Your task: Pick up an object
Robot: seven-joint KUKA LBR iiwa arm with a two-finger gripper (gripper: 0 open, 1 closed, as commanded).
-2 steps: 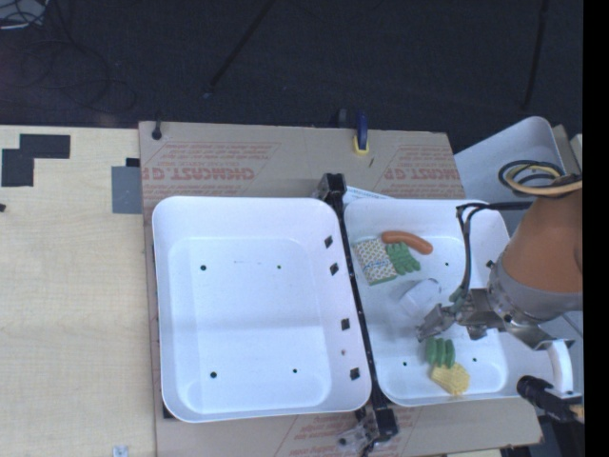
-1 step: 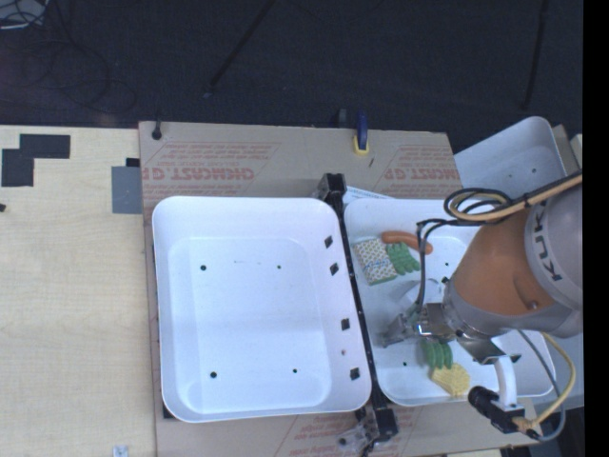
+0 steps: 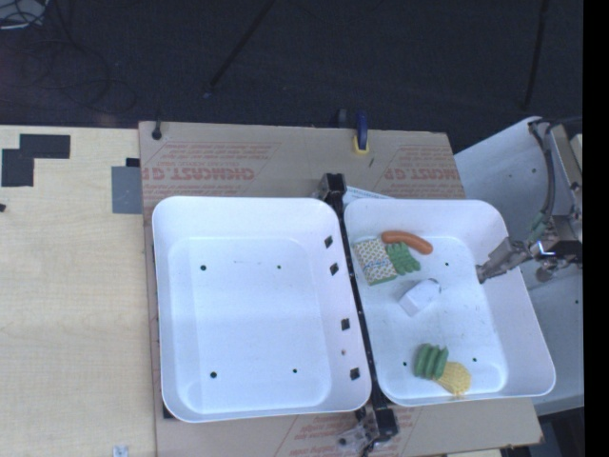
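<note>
The right white bin [image 3: 519,350] holds several small objects. An orange sausage-shaped piece [image 3: 407,243] lies near its far side, with a small green piece [image 3: 404,260] touching it just below. A yellow-green checkered pad [image 3: 374,260] sits beside them, close to the divider. A white block [image 3: 419,297] rests near the bin's middle. Toward the front, a green ribbed piece [image 3: 430,361] lies against a yellow corn-like piece [image 3: 456,379].
The left white bin [image 3: 171,350] sits alongside, joined to the right one by a black clipped divider [image 3: 344,284]. A thin metal bracket [image 3: 504,258] pokes over the right bin's right rim. Cardboard [image 3: 238,165] lies under both bins.
</note>
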